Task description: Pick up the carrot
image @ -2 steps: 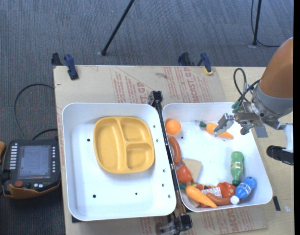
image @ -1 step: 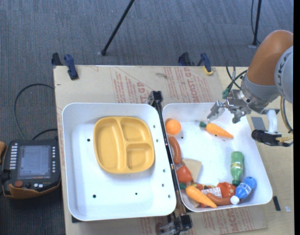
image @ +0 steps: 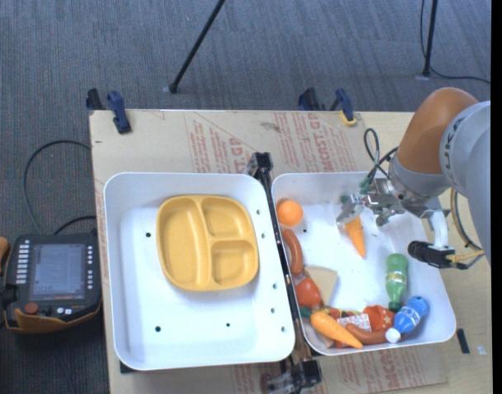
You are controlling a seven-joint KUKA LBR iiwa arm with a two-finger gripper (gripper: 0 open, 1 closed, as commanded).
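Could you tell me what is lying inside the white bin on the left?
Inside the left bin lies one yellow divided plate with three compartments, and nothing shows in them. Whatever part of the bin floor is beneath the plate is covered.

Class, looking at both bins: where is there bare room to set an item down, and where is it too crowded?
Left bin: bare floor all around the yellow plate, widest below it. Right bin: a bare patch mid-floor between the carrot under the end effector and the green bottle. Crowded: its lower edge, with the blue bottle and piled toy food.
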